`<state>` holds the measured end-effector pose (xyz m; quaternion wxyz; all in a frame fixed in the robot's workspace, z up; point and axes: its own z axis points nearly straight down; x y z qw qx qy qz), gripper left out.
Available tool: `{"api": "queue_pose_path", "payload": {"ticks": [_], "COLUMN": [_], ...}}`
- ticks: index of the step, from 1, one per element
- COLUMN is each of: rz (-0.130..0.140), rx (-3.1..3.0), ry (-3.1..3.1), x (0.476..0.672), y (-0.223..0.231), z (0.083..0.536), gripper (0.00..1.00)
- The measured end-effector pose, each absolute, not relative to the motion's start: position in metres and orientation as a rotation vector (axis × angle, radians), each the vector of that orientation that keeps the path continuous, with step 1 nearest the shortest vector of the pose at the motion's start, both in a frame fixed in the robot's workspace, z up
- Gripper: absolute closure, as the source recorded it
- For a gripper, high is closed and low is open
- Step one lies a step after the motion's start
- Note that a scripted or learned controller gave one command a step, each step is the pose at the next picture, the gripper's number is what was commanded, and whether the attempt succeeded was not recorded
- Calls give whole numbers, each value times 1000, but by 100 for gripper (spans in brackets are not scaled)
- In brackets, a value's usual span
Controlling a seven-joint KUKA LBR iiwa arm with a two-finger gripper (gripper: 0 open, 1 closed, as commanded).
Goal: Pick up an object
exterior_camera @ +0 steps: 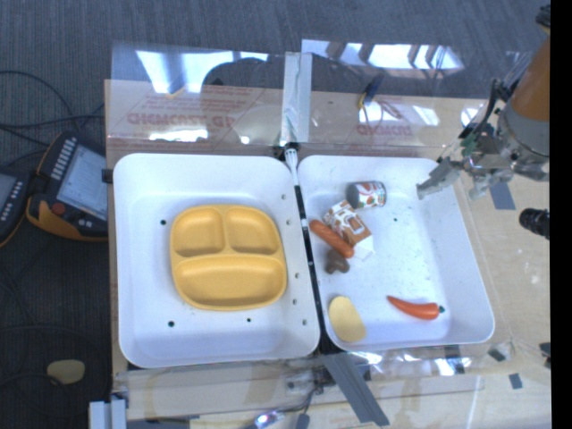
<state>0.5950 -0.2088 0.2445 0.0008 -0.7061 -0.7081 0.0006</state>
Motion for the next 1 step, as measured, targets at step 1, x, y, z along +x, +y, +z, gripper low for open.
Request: {"api": "queue_pose_path", "payload": {"ticks": [1], "rz": [4], "rx": [-2411], "ry": [-2014], "x": [627], "y": [-144], "z": [104], "gripper": [0]}}
